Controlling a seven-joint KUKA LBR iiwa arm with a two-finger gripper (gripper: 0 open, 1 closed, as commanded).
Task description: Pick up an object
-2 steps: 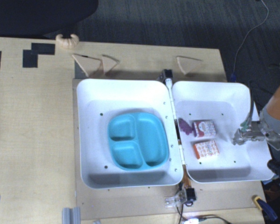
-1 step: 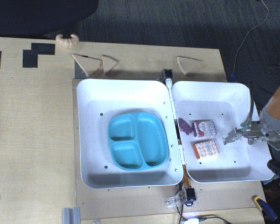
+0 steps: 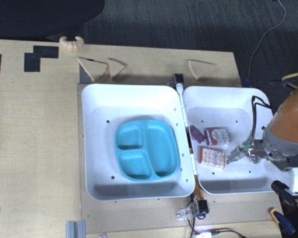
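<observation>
In the right bin (image 3: 223, 103) lie three small things: a maroon and white packet (image 3: 217, 135), an orange and white packet (image 3: 211, 156) just below it, and a thin purple piece (image 3: 196, 134) by the bin's left wall. My gripper (image 3: 237, 155) hangs low in this bin, just right of the orange packet and close to its edge. Nothing shows as held. The grey arm with its orange band (image 3: 293, 120) comes in over the bin's right rim.
The left bin (image 3: 97, 98) holds a blue divided plate (image 3: 146, 149). A black clip and a rod (image 3: 179, 83) sit on the ridge between the bins. Cables (image 3: 256, 108) run along the right bin's far right side.
</observation>
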